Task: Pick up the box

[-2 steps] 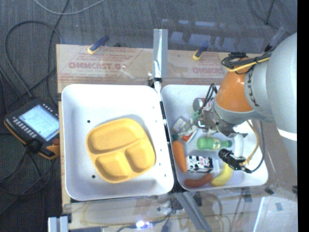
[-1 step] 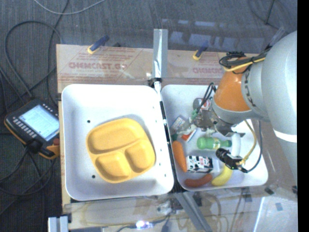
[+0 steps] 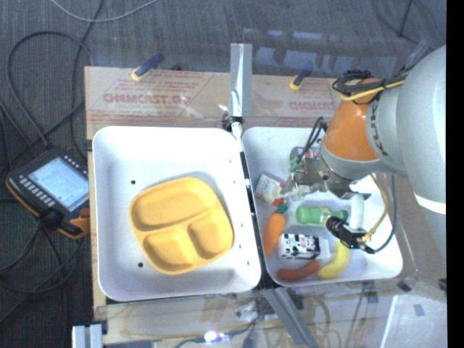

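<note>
Two box-like things lie in the right bin (image 3: pixel 254 158). A small white carton with green and orange print (image 3: pixel 267 187) rests near the bin's left wall. A black-and-white patterned box (image 3: pixel 301 245) lies flat nearer the front. My gripper (image 3: pixel 296 185) hangs low over the middle of this bin, just right of the small carton and above the patterned box. The grey arm with its orange band (image 3: pixel 351 133) reaches in from the right and hides part of the bin behind it. I see nothing held in the gripper.
Around the boxes lie an orange carrot (image 3: pixel 274 232), a green bottle (image 3: pixel 317 214), a red sausage (image 3: pixel 297 270), a yellow banana (image 3: pixel 335 261) and a white object (image 3: pixel 357 209). The left bin (image 3: pixel 109 194) holds a yellow divided plate (image 3: pixel 181 225).
</note>
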{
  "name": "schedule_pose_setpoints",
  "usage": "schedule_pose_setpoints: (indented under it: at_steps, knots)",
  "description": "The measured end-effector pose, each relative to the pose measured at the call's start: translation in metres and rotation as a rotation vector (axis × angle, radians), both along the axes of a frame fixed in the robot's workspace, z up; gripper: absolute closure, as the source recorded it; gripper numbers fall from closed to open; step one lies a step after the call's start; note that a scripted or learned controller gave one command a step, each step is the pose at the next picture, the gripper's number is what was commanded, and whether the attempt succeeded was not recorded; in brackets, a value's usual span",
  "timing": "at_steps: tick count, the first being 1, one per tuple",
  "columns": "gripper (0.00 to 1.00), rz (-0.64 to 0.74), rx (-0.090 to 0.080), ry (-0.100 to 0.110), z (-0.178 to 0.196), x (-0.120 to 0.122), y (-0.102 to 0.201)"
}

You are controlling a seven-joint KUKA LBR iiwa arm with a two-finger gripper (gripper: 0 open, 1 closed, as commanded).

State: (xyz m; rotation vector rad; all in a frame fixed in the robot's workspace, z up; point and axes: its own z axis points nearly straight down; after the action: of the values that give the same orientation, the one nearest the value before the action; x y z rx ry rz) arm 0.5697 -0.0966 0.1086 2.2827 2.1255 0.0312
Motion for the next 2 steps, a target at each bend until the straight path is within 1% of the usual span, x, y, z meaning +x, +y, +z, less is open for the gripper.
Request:
schedule_pose_setpoints:
  at_steps: [1, 2]
  knots:
    - [0.00, 0.000, 0.000, 0.005, -0.002, -0.001, 0.000]
    - [0.00, 0.049, 0.003, 0.015, -0.014, 0.025, 0.001]
